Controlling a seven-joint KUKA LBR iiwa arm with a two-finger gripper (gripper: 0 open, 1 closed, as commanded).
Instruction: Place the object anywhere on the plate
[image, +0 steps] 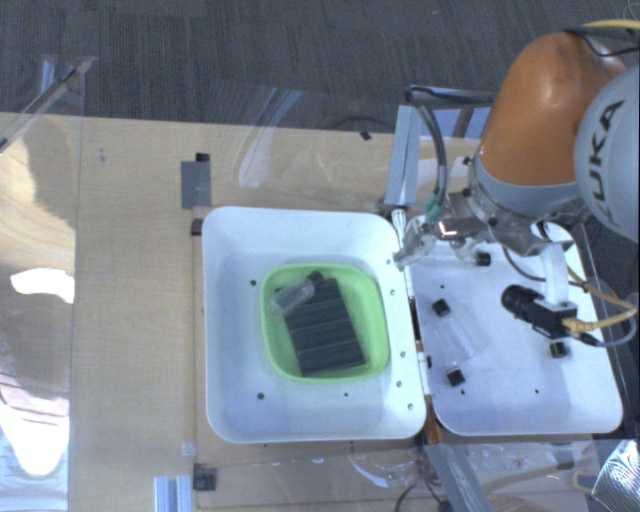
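Observation:
A lime-green square plate (374, 318) sits in the left white bin (230, 330). On the plate lies a dark ribbed block (322, 330). A small clear piece (292, 295) rests at the block's upper-left corner, also on the plate. My gripper (413, 244) hangs below the grey wrist, over the strip between the two bins and just above and to the right of the plate. Nothing can be seen in it. The orange-banded arm (540, 100) hides most of the tool.
In the right bin (520, 400) lie several small black pieces, such as one (440, 307) and another (455, 377), and a clear tube (460, 338). A black cylinder on a yellow cable (530, 306) hangs over that bin. A metal post (402, 160) stands behind the bins.

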